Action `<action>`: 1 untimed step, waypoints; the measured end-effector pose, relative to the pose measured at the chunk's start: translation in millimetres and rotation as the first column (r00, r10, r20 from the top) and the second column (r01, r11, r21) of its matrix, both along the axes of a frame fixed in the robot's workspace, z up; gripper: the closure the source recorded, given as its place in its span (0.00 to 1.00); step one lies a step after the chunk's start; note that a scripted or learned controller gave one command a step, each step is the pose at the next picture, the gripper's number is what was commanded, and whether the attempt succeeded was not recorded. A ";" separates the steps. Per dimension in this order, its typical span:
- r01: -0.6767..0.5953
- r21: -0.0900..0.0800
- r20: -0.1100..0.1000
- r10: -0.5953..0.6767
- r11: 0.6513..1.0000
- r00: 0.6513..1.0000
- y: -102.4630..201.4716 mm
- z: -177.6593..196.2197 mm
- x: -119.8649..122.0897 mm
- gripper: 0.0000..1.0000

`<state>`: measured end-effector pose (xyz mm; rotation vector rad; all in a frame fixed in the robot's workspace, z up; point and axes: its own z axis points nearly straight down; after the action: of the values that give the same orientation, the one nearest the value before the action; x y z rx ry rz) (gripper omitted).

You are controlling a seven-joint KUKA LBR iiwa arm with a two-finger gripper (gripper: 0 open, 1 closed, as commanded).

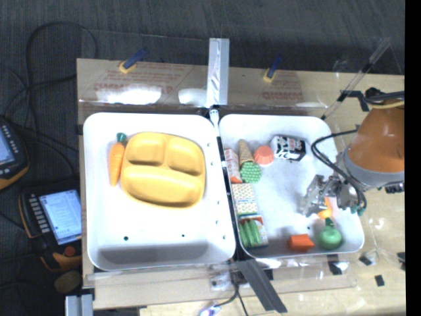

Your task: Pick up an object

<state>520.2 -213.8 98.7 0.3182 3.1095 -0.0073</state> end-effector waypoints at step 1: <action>-0.043 0.003 -0.011 0.043 0.999 0.999 -10.6 -8.5 37.2 1.00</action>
<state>557.3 -224.5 90.3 0.2525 3.1263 -0.0044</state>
